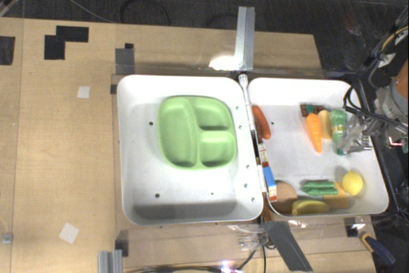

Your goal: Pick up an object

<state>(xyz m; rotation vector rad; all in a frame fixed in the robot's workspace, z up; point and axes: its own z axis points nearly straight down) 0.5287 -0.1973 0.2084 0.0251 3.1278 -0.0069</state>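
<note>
The right bin [287, 96] holds several toy foods. An orange carrot [313, 131] lies beside a pale yellow piece [324, 118] and a green piece [337, 119]. A red sausage [261, 122] rests near the divider. Along the front are a yellow lemon [352, 183], a green pod [319, 187], a yellow wedge [308, 206] and a brown piece [285, 190]. My gripper [347, 139] hangs low over the right side of this bin, right against the green piece and just right of the carrot. Nothing can be made out in its grasp.
The left bin [137, 137] carries a green divided plate [195, 131]. A small orange, white and blue item [269, 179] lies along the divider between the bins. Cables and the arm's body [390, 93] crowd the right bin's right edge.
</note>
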